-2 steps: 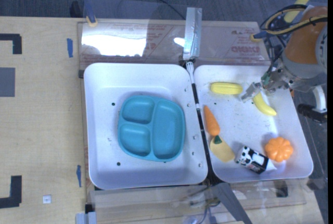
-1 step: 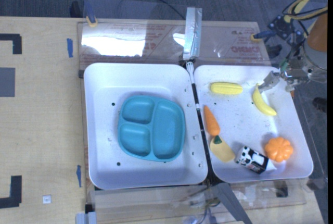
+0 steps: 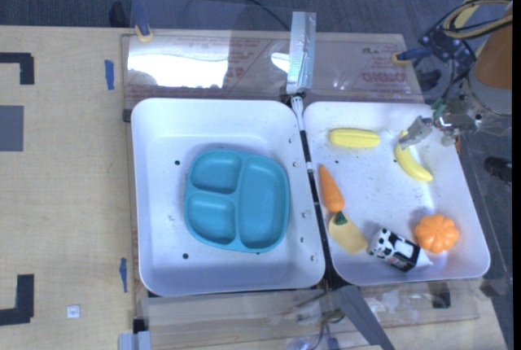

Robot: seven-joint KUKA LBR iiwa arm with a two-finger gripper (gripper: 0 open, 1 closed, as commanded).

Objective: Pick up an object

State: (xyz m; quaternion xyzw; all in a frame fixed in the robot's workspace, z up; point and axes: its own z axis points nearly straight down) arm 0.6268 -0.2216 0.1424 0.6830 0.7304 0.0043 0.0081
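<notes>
The arm (image 3: 495,67) comes in from the right side of the camera view, and its orange band is visible near the right edge, with yellow and blue cables above it. The end effector (image 3: 425,130) hangs low over the upper right corner of the right bin (image 3: 476,214), just above the top end of a banana (image 3: 413,162). It is a small metallic part and it is blurred, so I cannot tell how far it is open, and nothing is seen held in it.

There are two white bins on the wooden counter (image 3: 61,177). The left bin (image 3: 155,177) holds one blue plate (image 3: 238,199) with three compartments. The right bin holds six toy objects: one corn cob (image 3: 354,138) lying across near the top edge, one banana just beside the end effector, one carrot (image 3: 330,188) near the left wall, one pale yellow pear (image 3: 348,233) just below the carrot, one small black and white cow (image 3: 395,248) near the bottom edge, and one orange pumpkin (image 3: 437,233) just to the right of the cow.

Behind the bins stands a clear plastic sheet (image 3: 212,55) with some reddish print on it, but the letters are too small to read. A strip of silver tape (image 3: 301,51) runs down its middle. Pieces of blue tape (image 3: 109,73) and black marks (image 3: 20,67) are on the counter at the left.
</notes>
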